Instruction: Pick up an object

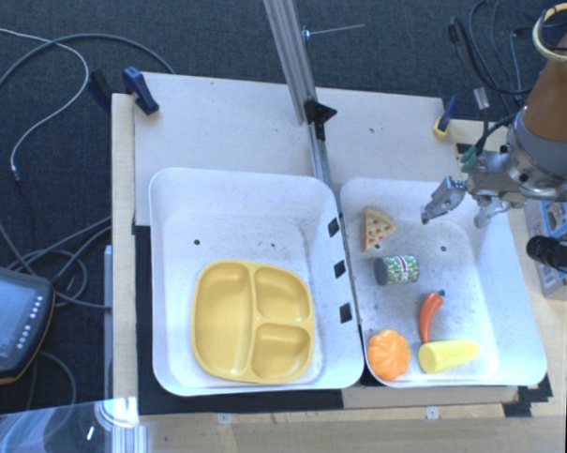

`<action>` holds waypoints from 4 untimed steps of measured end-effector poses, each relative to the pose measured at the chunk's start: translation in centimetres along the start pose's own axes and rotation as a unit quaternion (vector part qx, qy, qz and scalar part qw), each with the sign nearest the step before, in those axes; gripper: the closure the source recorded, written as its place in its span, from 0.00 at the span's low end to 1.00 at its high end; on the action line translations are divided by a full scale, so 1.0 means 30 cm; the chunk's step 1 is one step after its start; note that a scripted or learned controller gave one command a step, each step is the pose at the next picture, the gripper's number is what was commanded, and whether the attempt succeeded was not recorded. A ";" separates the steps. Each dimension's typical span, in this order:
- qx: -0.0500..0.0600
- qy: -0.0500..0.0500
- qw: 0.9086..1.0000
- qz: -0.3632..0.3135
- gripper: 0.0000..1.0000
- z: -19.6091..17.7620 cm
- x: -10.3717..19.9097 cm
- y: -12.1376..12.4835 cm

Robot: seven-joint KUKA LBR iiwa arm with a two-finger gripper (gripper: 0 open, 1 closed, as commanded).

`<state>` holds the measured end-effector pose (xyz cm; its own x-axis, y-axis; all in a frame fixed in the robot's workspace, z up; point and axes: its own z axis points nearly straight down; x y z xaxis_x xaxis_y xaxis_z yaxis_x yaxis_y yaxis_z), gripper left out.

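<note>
My gripper (462,208) hangs open over the far part of the right bin (506,278), with nothing between its fingers. Left of it in that bin lies a toy pizza slice (376,229). A small green can (398,269) lies on its side below the slice. Toward the near edge are a red-orange chili pepper (431,315), an orange pumpkin (388,354) and a yellow block (448,355). The gripper is above and apart from all of them.
The left bin (171,225) holds a yellow divided plate (254,320). A metal rail (300,62) slants down between the bins. Blue clamps (139,89) sit at the bench's far corners. Cables and a screen (7,326) lie on the floor at left.
</note>
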<state>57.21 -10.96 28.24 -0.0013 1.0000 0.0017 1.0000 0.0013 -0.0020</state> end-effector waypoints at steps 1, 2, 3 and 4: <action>0.000 0.000 1.000 0.000 0.00 0.000 0.000 0.000; 0.003 0.000 1.000 0.001 0.00 0.205 0.000 0.017; 0.003 0.000 1.000 0.001 0.00 0.365 -0.007 0.043; 0.003 0.000 1.000 0.001 0.00 0.544 -0.011 0.004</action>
<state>57.31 -11.27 11.93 0.0004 1.0000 0.0022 1.0000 -0.0004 -0.0089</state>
